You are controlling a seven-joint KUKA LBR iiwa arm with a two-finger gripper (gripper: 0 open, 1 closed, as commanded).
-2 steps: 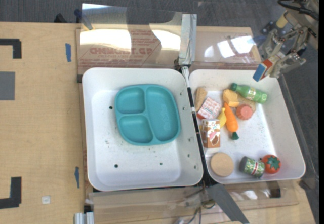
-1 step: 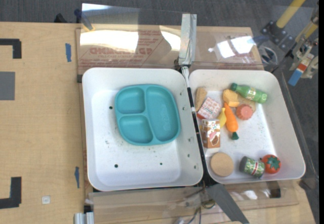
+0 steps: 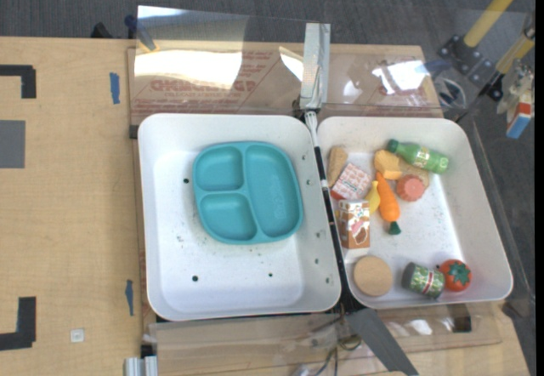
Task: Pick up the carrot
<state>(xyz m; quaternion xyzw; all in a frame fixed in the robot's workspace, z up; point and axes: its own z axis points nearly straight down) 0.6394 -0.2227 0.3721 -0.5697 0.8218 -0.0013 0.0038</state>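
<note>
An orange toy carrot [image 3: 388, 202] with a small green tip lies in the right bin [image 3: 476, 196], near its middle, pointing roughly up and down. It touches a yellow piece [image 3: 374, 194] on its left and sits just below a red round item [image 3: 412, 188].
The left bin [image 3: 161, 221] holds a teal divided plate [image 3: 247, 192]. Around the carrot are a green bottle [image 3: 419, 156], a bread stick [image 3: 337, 163], two small cartons [image 3: 353, 221], a tan disc [image 3: 372, 276], a green can [image 3: 422, 279] and a tomato [image 3: 456, 275].
</note>
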